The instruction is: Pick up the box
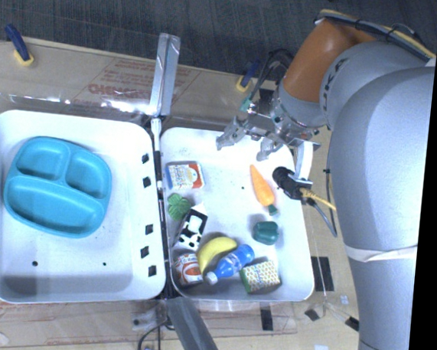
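A small box (260,275) with a green and yellow pattern lies in the front right corner of the right bin (298,240). A black-and-white carton (192,229) lies near the bin's left wall. My gripper (248,143) hangs over the bin's back edge, well behind both. Its fingers (226,139) are spread open and nothing is between them.
The right bin also holds a white and red packet (184,175), a carrot (261,186), a green leaf toy (178,205), a dark green piece (265,231), a banana (216,252), a blue bottle (231,263) and a can (188,268). A blue divided tray (57,186) lies in the left bin.
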